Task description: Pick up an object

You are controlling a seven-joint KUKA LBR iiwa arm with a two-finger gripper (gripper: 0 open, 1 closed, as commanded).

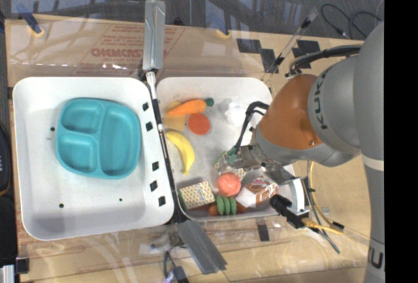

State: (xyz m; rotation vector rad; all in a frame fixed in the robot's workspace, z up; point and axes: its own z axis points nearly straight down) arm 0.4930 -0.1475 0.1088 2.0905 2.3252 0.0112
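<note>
A: 2 bins on the bench. Left bin (32, 210) carries 1 teal divided plate (99, 138), prob. as a drop spot. Right bin (215, 84) has all the pickable stuff, so the arm (326, 121) is reaching in over its right edge.

B: What's in there?

A: Carrot (186, 107) and a red-orange round piece (199, 123) near the far-left corner, banana (181, 149) along the left edge. Near edge: a patterned block (196, 194), green piece (226, 206), pink-red round item (228, 184), brown-and-white packet (260, 192).

B: Gripper (236, 159) state?

A: Can't tell, it's low near the bin's middle, just above the pink-red item, wrist covering it. Nothing visibly gripped.

B: Hidden bits?

A: Arm blocks the bin's right side; a whitish thing (234, 112) by the far edge is too vague to name.
</note>
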